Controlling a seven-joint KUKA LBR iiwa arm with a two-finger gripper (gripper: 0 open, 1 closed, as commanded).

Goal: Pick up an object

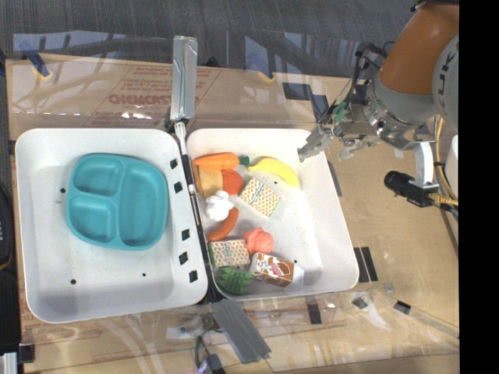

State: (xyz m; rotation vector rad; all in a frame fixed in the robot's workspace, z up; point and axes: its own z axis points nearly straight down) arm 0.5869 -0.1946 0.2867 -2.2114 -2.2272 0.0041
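The right bin [331, 232] holds a pile of toy food: a carrot [216, 161], a banana [274, 169], a patterned box [261, 197], a white piece [219, 206], a sausage [224, 224], a red-orange fruit [260, 240], a small carton [272, 269] and a green piece [232, 280]. My gripper [329, 142] hangs above the bin's far right corner, up and right of the banana. Its fingers stand apart with nothing between them.
The left bin [39, 209] carries a teal divided plate [118, 200]. A grey metal strip [184, 76] stands behind the join of the two bins. Taped cardboard covers the bench around them. A black knob [405, 185] juts out at the right.
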